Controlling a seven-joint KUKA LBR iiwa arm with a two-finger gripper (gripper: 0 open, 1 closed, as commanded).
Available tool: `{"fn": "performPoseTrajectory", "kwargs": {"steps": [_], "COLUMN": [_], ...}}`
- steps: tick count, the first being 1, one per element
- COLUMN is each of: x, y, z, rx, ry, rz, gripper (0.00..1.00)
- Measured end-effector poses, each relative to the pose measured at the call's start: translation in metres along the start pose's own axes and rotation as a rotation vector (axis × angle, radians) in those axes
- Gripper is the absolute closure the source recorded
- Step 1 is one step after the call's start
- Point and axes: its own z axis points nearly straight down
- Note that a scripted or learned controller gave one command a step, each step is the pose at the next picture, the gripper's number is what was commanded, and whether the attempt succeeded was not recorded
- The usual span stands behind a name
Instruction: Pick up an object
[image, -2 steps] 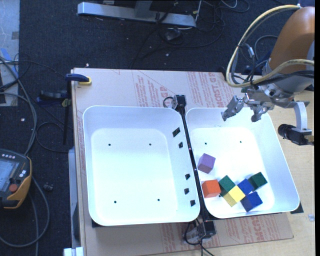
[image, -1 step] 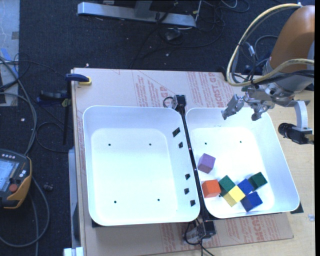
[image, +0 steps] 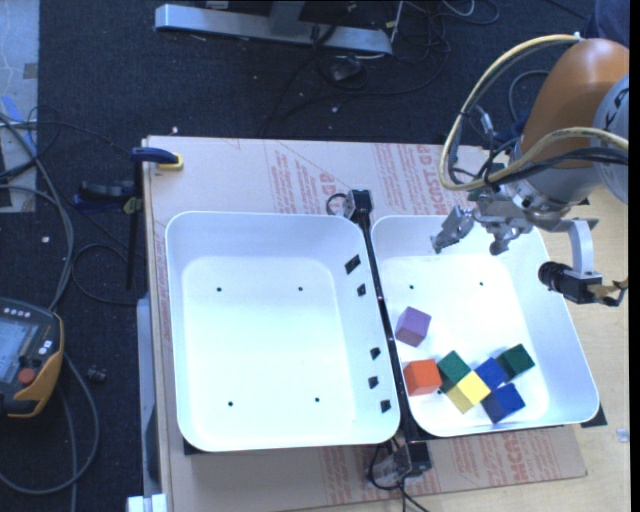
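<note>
Single fixed camera above bench (image: 300, 165), looking down aslant on both bins (image: 270, 230).

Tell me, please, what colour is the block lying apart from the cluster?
Purple block, seen in the camera view.

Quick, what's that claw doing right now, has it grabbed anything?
Gripper: open, holding nothing, above the right bin.

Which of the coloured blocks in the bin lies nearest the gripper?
The purple block. It sits alone, apart from the cluster of other blocks lower in the right bin, and is closest to the gripper above it.
</note>
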Motion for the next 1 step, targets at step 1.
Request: {"fn": "performPoseTrajectory", "kwargs": {"steps": [1], "x": [0.0058], "y": [0.0066], "z": [0.0483], "rx": [0.001], "ry": [0.000], "rz": [0.000], "gripper": [0.00]}}
